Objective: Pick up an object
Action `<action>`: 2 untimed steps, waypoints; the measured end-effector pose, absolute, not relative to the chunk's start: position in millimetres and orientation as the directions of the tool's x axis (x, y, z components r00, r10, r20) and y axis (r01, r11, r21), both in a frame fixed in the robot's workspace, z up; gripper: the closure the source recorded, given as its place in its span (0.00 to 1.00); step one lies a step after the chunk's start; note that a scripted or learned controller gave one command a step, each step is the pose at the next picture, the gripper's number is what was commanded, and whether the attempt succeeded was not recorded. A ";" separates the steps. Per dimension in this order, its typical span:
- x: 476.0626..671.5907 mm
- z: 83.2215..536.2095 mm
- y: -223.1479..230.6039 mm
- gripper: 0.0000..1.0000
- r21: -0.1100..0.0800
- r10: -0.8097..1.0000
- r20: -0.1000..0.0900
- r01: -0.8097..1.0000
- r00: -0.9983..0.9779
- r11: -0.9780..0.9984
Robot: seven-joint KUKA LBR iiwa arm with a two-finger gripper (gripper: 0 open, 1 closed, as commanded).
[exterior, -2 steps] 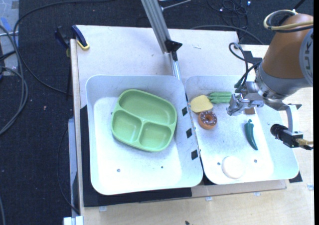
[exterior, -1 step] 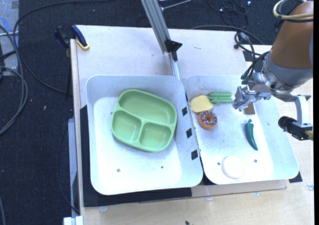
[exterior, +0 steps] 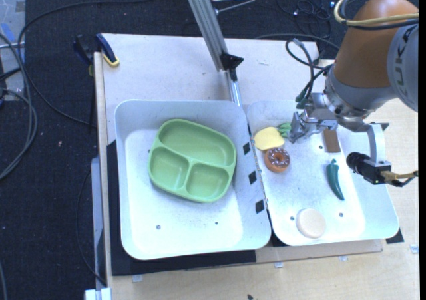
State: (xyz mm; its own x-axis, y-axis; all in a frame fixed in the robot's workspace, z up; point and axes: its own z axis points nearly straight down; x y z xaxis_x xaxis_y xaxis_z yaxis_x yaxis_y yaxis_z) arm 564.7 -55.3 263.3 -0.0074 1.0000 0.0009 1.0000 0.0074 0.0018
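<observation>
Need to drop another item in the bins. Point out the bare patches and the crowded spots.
Left bin: bare floor below the green tray. Right bin: free patch between the donut, green pepper and white disc. Crowded at the top, where the claw hangs beside the yellow piece.

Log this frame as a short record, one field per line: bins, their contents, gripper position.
left bin: holds a green divided tray
right bin: holds a yellow piece, a doughnut, a green pepper, a pale round disc
gripper: low over the right bin's far left part, beside the yellow piece
arm: reaches in from the right
grasp: no object visible between the fingers
</observation>
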 end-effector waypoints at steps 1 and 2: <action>573.8 265.8 1.0 1.00 0.002 1.000 0.001 1.000 -0.008 0.008; 582.9 247.5 58.3 1.00 -0.001 1.000 0.000 1.000 -0.007 0.007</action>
